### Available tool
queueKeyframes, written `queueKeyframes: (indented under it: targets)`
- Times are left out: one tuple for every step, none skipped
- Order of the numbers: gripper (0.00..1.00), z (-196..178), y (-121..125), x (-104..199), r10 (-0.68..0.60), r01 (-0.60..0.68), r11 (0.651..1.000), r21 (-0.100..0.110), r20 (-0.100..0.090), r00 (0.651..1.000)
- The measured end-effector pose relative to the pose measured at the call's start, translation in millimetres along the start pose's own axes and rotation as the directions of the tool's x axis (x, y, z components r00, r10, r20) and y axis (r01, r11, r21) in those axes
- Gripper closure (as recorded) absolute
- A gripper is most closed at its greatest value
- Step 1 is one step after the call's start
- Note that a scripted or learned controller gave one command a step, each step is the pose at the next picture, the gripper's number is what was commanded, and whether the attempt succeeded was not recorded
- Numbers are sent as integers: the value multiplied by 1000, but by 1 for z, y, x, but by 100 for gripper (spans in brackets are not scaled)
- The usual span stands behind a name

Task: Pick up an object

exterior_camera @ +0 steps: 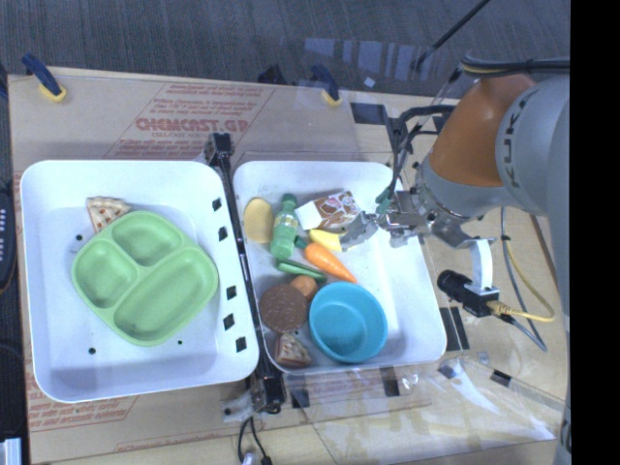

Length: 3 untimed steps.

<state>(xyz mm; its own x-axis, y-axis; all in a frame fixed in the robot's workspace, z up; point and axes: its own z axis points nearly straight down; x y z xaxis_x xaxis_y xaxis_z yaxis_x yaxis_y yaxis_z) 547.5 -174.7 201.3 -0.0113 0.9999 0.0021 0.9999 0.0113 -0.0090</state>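
Nearest the camera, a blue bowl (349, 323) is seen at the near end of the right bin (412, 260), with a brown disc (284, 307) to its left and a carrot (326, 261), green bottle (284, 231), yellow piece (257, 221) and printed packet (336, 208) crowded beyond it, presumably as a jumble for grasp trials. The gripper (360, 229) is placed low at the packet's right edge, nothing being visibly held; how far it is parted cannot be told. A green divided plate (145, 276) is kept apart in the left bin (39, 289).
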Motion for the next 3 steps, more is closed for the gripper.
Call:
queueKeyframes:
  targets:
    - [0,110,19,60,128,-128,992,-4,-1,992]
    - [100,101,17,60,122,-122,993,5,0,993]
    - [100,7,-19,93,80,-80,997,-8,0,997]
